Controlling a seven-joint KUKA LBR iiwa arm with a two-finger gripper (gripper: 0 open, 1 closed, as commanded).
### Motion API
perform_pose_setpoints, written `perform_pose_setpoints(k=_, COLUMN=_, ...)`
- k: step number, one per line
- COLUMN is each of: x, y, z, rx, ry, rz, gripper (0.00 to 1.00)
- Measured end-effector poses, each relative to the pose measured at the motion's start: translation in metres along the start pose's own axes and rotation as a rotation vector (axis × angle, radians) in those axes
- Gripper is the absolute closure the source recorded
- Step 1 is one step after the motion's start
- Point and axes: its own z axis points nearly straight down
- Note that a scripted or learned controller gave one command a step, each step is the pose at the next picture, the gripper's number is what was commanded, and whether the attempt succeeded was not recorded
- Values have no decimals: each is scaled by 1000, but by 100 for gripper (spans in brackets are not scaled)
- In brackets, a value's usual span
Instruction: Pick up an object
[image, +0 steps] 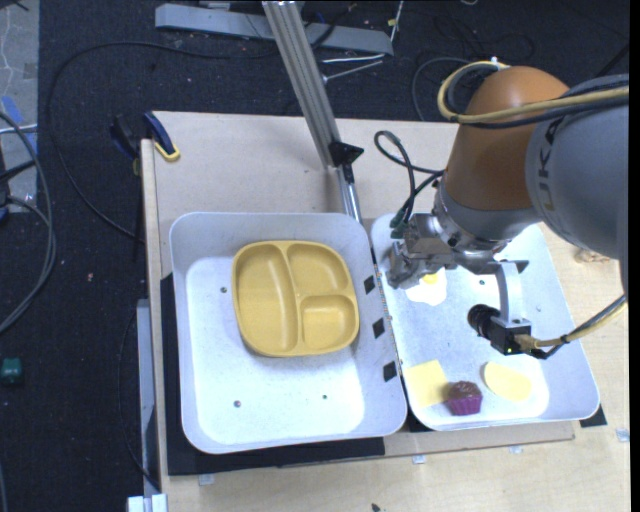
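In the right bin (560, 300) lie several small items. A white and yellow egg-like piece (431, 290) rests near the bin's left wall. A pale yellow square slice (426, 381), a purple cupcake-like piece (463, 398) and a pale yellow round disc (510, 380) sit along the front. My gripper (407, 262) hangs low over the bin's back left part, just left of and above the egg-like piece. The grey arm with its orange band hides the back of this bin. I see nothing held in the gripper.
The left bin (200, 330) holds a yellow divided plate (296, 297). A metal pole (312, 90) slants across the back of the bench. A black fitting with a cable (497, 330) hangs from the wrist over the right bin's middle.
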Motion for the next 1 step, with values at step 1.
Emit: perform_pose_setpoints(k=1, x=48, y=17, z=-4, rx=-4, ry=0, rz=0, gripper=100)
